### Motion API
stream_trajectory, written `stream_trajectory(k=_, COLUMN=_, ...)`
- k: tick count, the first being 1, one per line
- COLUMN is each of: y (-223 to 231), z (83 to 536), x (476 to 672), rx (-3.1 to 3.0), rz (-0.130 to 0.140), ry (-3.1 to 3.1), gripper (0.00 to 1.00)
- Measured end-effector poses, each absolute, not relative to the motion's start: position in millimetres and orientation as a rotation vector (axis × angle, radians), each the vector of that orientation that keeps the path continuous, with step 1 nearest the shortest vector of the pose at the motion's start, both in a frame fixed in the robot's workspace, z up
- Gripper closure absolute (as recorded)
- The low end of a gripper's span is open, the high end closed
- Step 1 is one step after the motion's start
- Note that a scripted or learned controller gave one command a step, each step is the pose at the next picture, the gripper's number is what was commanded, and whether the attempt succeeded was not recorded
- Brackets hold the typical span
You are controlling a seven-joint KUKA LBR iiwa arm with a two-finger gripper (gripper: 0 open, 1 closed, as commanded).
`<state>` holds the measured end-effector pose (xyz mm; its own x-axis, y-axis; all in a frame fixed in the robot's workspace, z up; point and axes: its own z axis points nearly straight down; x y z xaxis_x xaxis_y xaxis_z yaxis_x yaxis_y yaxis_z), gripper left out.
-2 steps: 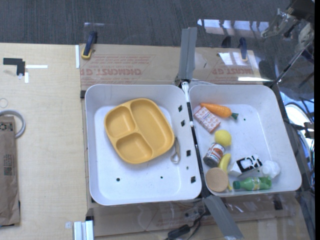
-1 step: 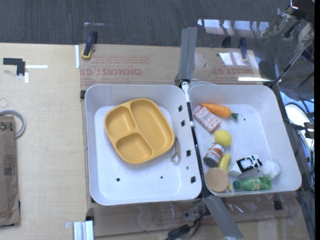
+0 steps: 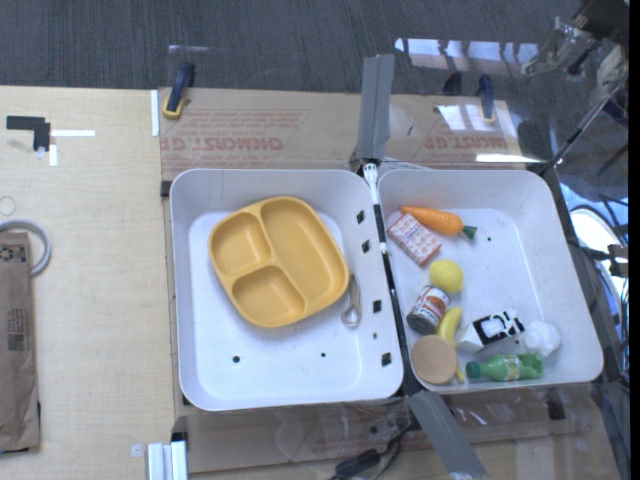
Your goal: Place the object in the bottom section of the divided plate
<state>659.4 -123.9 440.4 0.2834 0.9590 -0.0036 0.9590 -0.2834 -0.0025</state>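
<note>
The gripper (image 3: 590,28) sits at the far 1 o'clock corner of the view, well apart from both bins, and whether it is spread or pressed together I cannot tell, since it is small and partly cut off at the frame edge; nothing shows between its tips. The left bin (image 3: 200,368) holds the yellow divided plate (image 3: 278,259), which lies tilted toward 10 o'clock in the bin's upper half, with one long section along its 3 o'clock side and two smaller ones toward 9 o'clock; all three sections are bare. The right bin (image 3: 555,258) holds the loose things: an orange carrot (image 3: 433,219) at 12 o'clock, a pink-and-white packet (image 3: 413,239) just below it, a green bottle (image 3: 504,368) lying on its side at 5 o'clock, a round tan disc (image 3: 434,359) at 7 o'clock, a small can (image 3: 428,309) just above the disc, a yellow lemon (image 3: 446,275) above the can, a banana (image 3: 451,323) beside the can, and a black-and-white item (image 3: 497,328) near the bottle
</note>
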Motion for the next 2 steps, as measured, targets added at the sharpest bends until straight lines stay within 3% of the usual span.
stream_trajectory(k=2, y=-123.9, z=440.4, x=659.4, rx=2.516, rz=-0.007, ry=1.88, gripper=0.0)
